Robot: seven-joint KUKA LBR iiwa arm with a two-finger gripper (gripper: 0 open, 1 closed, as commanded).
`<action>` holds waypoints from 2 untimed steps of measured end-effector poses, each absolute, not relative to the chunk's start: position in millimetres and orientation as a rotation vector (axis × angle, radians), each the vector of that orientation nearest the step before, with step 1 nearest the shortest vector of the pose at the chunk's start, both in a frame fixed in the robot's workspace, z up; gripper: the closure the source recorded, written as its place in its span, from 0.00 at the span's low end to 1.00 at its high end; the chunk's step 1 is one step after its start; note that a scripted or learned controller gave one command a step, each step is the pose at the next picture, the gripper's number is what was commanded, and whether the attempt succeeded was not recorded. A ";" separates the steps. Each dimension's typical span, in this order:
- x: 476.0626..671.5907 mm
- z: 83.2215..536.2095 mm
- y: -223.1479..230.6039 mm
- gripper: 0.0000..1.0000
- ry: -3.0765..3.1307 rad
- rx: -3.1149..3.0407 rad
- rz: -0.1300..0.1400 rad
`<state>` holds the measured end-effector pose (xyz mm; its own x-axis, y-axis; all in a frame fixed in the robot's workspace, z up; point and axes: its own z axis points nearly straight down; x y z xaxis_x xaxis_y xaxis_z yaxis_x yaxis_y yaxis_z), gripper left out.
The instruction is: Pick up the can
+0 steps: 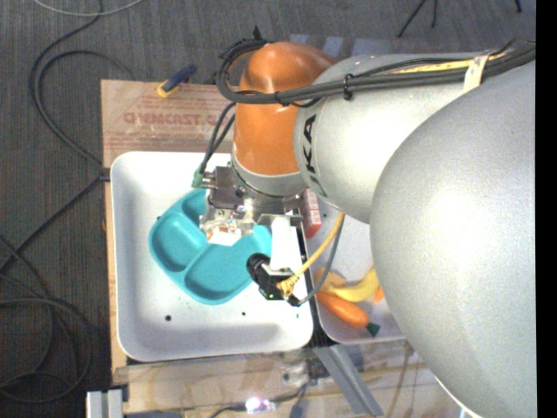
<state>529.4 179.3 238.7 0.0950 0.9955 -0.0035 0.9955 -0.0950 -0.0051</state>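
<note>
- The grey arm with its orange band (270, 103) reaches over the left shallow white bin (139, 233).
- Its jaws (228, 220) sit above a turquoise divided plastic tray (187, 251); I cannot tell whether they are open or closed.
- I cannot tell where the can is.
- An orange carrot (341, 310) and a yellow banana (361, 286) lie in the right bin.

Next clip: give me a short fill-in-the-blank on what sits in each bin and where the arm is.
1. The divided plate in the left bin is coloured ____.
2. The carrot lies in the ____ bin.
3. Beside the carrot lies a yellow ____.
4. The band above the wrist of the arm is ____.

Missing words: blue; right; banana; orange
</note>
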 end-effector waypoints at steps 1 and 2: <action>481.6 202.0 201.2 1.00 -1.783 -2.584 0.014; 481.8 202.3 201.3 0.00 -1.784 -2.584 0.013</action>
<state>481.8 201.3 202.3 0.3542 0.9351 -0.0057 0.9351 -0.3543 -0.0061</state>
